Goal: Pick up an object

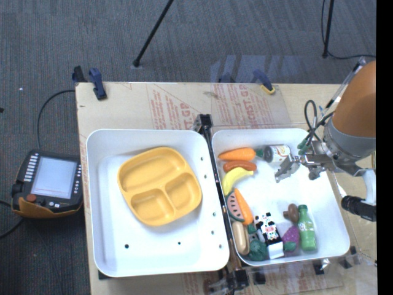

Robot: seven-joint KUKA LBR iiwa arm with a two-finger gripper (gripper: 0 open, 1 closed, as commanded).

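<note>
Low in the frame, the right bin [341,235] crowds its toys along the bottom edge: a green bottle [307,228], a purple piece [290,236], a black-and-white cow figure [266,226], with a watermelon slice [234,208] and carrot [242,205] just left of them. Mid-frame, a banana [236,176], then an orange sausage [237,155] and a small jar [274,152] near the top wall. The gripper [298,166] hangs above bare bin floor at right centre, fingers spread and holding nothing (no toy between them). This looks like the approach step, nothing chosen yet. Next it needs to centre over one toy, perhaps the jar close by, and descend. In the left bin [98,226] sits a yellow divided plate [159,185].
</note>
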